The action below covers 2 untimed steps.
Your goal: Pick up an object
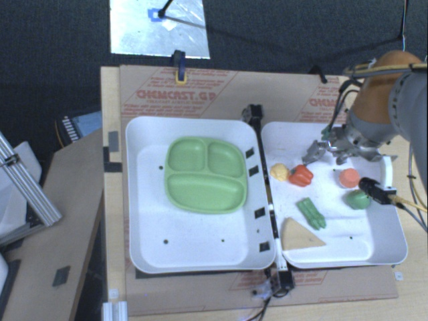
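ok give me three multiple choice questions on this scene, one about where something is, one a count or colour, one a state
1. Where does the green divided plate lie?
A. in the left bin
B. in the right bin
C. on the cardboard behind the bins

2. How many compartments does the plate have?
A. two
B. three
C. five

3. How does the tan wedge sit?
A. between the gripper's fingers
B. on top of the plate
C. flat on the floor of the right bin, apart from the gripper

Answers:
1 A: the plate sits in the middle of the left bin.
2 B: two small sections behind, one wide one in front.
3 C: the wedge lies at the bin's front left corner, while the gripper hangs near the back.
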Each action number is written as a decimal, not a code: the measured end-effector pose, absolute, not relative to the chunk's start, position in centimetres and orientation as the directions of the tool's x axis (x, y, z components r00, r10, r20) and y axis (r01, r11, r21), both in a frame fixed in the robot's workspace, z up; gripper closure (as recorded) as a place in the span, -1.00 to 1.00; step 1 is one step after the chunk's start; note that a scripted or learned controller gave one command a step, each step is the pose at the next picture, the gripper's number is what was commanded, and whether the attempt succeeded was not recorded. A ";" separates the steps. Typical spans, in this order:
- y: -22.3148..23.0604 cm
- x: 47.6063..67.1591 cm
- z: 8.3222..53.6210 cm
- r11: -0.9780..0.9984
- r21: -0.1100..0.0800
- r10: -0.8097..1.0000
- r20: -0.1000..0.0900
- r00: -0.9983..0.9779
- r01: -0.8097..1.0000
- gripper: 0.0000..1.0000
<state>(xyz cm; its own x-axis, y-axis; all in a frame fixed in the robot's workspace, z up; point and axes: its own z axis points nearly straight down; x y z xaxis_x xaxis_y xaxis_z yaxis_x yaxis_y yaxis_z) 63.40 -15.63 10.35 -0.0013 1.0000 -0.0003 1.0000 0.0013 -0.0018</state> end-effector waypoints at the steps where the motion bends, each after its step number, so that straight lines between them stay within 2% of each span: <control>1: -15.6 63.5 8.4 0.002 0.001 1.000 -0.001 -0.002 1.000 -1.00; 2: -15.6 63.6 9.7 0.003 0.005 1.000 -0.001 -0.003 1.000 1.00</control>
